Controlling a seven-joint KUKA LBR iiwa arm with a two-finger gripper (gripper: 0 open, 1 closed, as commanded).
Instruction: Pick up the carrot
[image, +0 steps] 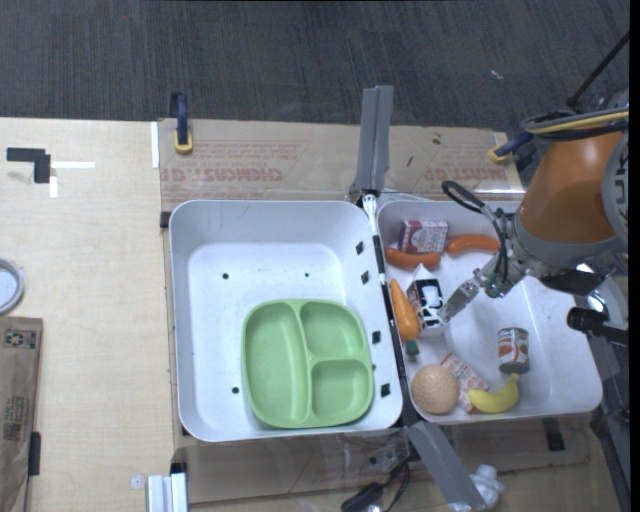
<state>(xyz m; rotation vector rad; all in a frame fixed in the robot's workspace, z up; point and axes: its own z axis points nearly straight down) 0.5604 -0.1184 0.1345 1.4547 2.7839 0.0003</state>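
The claw (452, 303), its state impossible to tell, hovers right of the carrot (404, 309), which hugs the bin wall (383, 290), so a finger could jam there.

A single fixed camera looks down from above the bench (80, 200) at a slant, taking in both white bins side by side: the left bin (190, 300) sits near the middle of the frame, the right bin (560, 400) toward the right edge. Dark floor (250, 50) runs along the top, so the lens seems to face away from the near bench edge, tilted slightly forward. It stands far enough off to hold the whole of both bins, yet small things in the right bin blur somewhat. The arm (570, 190) enters from the right, its upper part cut by the frame.
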